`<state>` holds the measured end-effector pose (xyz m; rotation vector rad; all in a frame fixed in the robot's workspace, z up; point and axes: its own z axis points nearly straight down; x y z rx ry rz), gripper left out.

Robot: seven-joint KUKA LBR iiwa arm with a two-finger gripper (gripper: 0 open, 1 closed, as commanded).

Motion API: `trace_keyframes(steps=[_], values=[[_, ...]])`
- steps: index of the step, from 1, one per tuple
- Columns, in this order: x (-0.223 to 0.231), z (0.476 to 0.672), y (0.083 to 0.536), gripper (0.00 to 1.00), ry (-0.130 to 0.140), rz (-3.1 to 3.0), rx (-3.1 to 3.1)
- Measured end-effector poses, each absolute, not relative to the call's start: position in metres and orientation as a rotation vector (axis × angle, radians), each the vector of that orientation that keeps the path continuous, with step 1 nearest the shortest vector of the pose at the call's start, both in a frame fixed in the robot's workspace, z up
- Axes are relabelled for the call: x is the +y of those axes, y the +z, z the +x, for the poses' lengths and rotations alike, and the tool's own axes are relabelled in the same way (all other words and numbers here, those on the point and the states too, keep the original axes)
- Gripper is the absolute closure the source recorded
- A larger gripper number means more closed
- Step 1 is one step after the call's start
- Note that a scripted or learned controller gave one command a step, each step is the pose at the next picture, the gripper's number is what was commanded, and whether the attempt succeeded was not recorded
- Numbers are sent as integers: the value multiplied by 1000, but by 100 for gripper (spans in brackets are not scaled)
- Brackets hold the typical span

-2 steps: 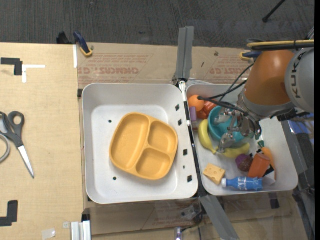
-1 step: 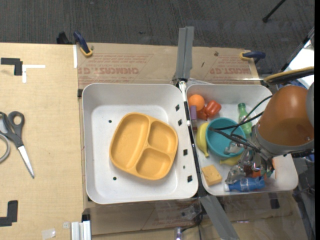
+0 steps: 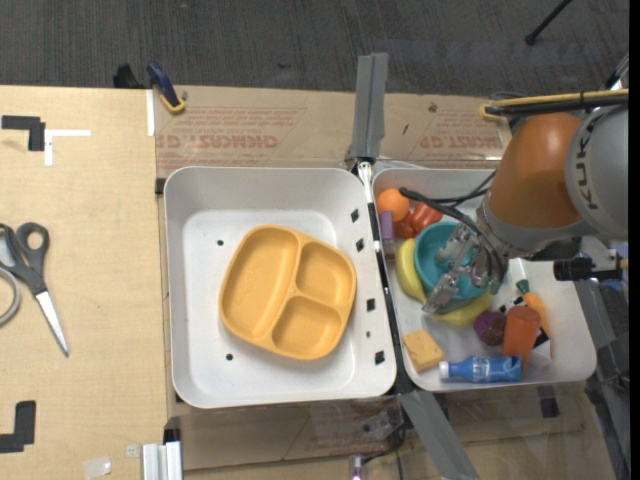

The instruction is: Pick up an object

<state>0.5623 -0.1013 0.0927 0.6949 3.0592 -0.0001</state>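
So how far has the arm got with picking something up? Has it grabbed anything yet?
Not that the picture shows. So far the arm has reached into the right bin, and its gripper sits low over the teal bowl and yellow bowl. I cannot tell whether it has closed on anything. Nothing is lifted: the blue bottle and yellow block lie in the bin. Grasping and lifting remain.

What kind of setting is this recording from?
Likely a robotics lab bench: two white bins on taped cardboard, toy kitchen items like a divided orange plate, scissors alongside, and the arm's hand over clutter.
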Motion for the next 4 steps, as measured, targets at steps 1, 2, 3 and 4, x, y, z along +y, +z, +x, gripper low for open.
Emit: trace_keyframes(steps=[1, 2, 3, 4], values=[[-106, 617, 92, 0, -8, 880, 3045], [-105, 541, 92, 0, 0, 486, 3103], [-133, 624, 96, 0, -15, 664, 3106], [-103, 530, 92, 0, -1, 705, 3061]])
